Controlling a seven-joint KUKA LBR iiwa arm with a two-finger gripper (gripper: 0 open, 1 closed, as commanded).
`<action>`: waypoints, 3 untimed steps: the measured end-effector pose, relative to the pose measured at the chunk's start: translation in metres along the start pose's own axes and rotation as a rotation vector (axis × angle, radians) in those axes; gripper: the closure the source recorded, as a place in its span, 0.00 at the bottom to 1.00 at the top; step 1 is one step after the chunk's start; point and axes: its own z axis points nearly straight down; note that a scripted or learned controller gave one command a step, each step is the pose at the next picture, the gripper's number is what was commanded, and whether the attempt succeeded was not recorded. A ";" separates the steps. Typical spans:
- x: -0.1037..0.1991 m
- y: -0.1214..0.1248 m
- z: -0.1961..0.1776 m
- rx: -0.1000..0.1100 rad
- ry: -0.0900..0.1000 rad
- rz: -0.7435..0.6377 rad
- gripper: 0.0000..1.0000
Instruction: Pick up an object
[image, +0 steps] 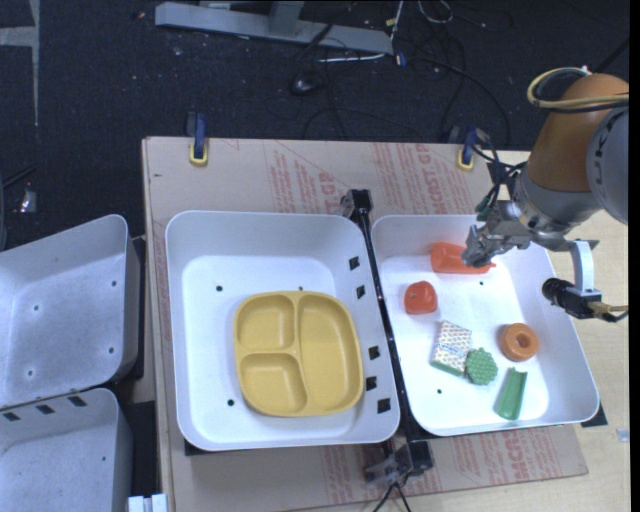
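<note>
— What carries everything?
— A brown board bench (270, 180) with red printing.
— And directly on it?
— Two white bins, the left bin (190, 330) touching the right bin (565, 385), side by side.

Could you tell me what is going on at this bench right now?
A grey arm reaches in from the right, and its gripper is down at the far end of the right bin, right at an orange-red flat piece. Whether it has hold of that piece is not clear. Also in that bin lie a red block, a patterned packet, a green bumpy toy, an orange ring and a green stick. The left bin holds a yellow divided tray.
</note>
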 end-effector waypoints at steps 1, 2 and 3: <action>0.007 0.007 -0.058 -0.002 0.000 -0.001 1.00; 0.007 0.008 -0.098 -0.001 0.000 0.000 1.00; 0.052 0.001 -0.084 0.005 0.001 -0.001 1.00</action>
